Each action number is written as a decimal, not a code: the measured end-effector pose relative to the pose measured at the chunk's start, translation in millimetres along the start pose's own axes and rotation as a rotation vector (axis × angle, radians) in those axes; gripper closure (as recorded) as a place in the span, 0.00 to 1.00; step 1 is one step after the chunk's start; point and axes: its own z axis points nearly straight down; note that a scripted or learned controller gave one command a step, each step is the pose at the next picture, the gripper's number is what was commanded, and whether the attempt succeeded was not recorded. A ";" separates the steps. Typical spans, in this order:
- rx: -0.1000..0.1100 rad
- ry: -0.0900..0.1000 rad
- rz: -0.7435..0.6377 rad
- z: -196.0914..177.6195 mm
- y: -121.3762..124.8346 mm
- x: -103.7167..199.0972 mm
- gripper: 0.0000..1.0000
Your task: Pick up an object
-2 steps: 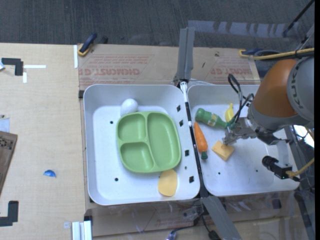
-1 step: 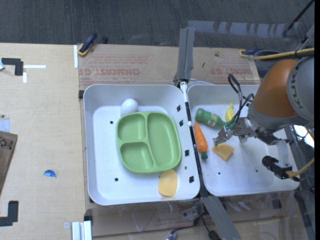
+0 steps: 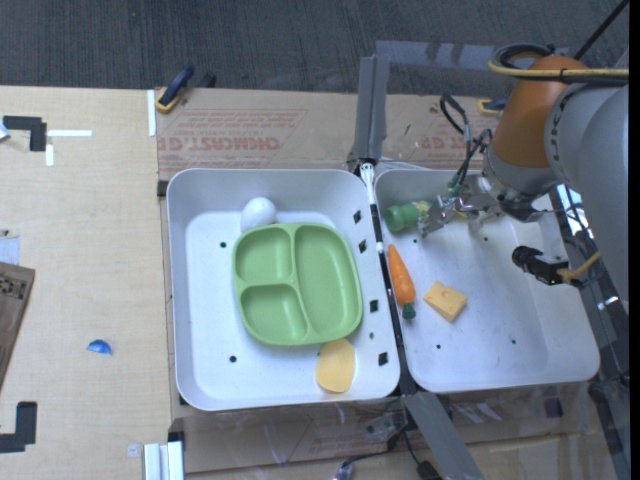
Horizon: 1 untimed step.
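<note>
gripper [image 3: 432, 220], grip state unclear, hovers near the right white plastic bin's [image 3: 560, 363] far-left edge, touching a green cylindrical bottle [image 3: 404, 214].

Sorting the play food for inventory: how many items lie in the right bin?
3: a green item at the back left by the end effector, a carrot along the left wall, a cheese wedge mid-bin.

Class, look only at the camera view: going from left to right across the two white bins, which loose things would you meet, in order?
White ball → green divided plate → yellow chip-shaped piece → carrot → cheese wedge. The green item beside the hand overlaps the carrot's position, so it is left out.
</note>
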 end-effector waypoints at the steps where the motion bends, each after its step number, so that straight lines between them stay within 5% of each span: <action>1: 0.009 0.000 -0.112 1.9 17.2 25.5 0.00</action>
